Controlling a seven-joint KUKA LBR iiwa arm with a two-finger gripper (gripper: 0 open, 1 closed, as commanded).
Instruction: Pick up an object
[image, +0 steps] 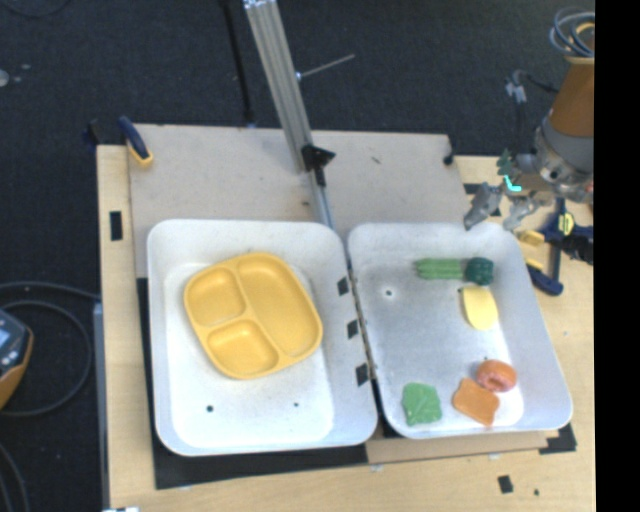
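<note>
Lying in right bin (380, 300): green brush (455, 269) near far rim, yellow piece (480, 307) just below it, red ball (495, 375), orange block (475, 401), green leaf (421, 402) along near rim, claw (497, 205) spread wide, holding nothing, above far-right corner, yellow tray (252, 314) in left bin (175, 400).

The right bin (390, 320) held five small things. A green stalk (452, 268) with a darker round head lay flat near the far wall. Just nearer lay a yellow piece (481, 308). Along the near edge sat a green leaf (421, 403), an orange block (474, 401) and a reddish lump (495, 375), the last two touching.
</note>
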